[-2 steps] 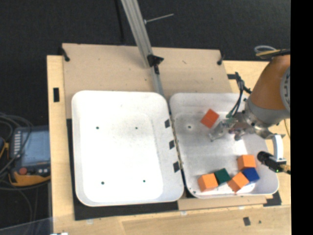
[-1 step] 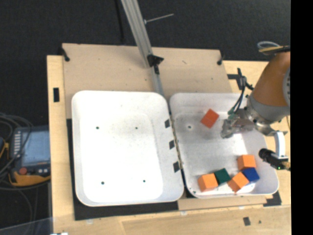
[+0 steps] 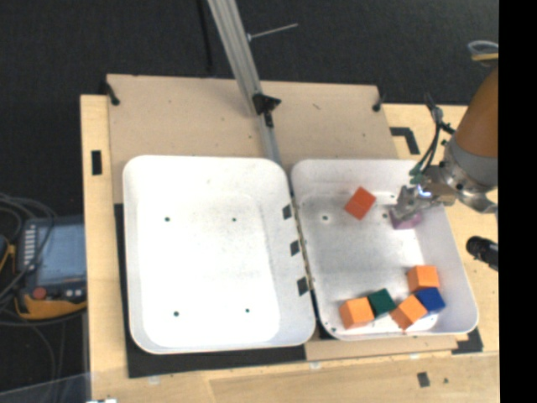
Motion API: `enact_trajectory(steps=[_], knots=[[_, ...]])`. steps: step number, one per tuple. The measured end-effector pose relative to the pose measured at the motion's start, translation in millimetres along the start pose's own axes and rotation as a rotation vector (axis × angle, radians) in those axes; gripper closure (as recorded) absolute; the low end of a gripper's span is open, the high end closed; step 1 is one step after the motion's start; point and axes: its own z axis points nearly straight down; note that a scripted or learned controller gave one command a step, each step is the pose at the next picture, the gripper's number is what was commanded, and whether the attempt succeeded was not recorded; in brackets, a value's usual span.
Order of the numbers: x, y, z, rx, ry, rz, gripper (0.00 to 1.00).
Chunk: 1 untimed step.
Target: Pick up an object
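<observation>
In the right bin [image 3: 336, 250] an orange cube [image 3: 361, 202] lies near the back, alone. A small purple object [image 3: 407, 219] sits by the bin's right side, directly under my gripper [image 3: 409, 204], which hangs low over it from the right. Whether the purple object is between the fingers is hidden by the gripper body. Along the bin's front edge lie an orange cube [image 3: 357, 311], a green block [image 3: 382, 300], another orange cube [image 3: 410, 311], a blue block [image 3: 430, 299] and an orange cube [image 3: 424, 276].
The left bin [image 3: 205, 250] lies beside the right one, with black clips [image 3: 295, 246] along the shared edge. A metal pole [image 3: 239, 53] rises at the back centre. A handheld pendant [image 3: 50, 263] with cables rests at the far left.
</observation>
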Motion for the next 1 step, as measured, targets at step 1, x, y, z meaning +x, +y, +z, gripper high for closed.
enact_trajectory(steps=[1], knots=[[-0.2,0.9,0.2,0.005,0.002,-0.002,1.0]])
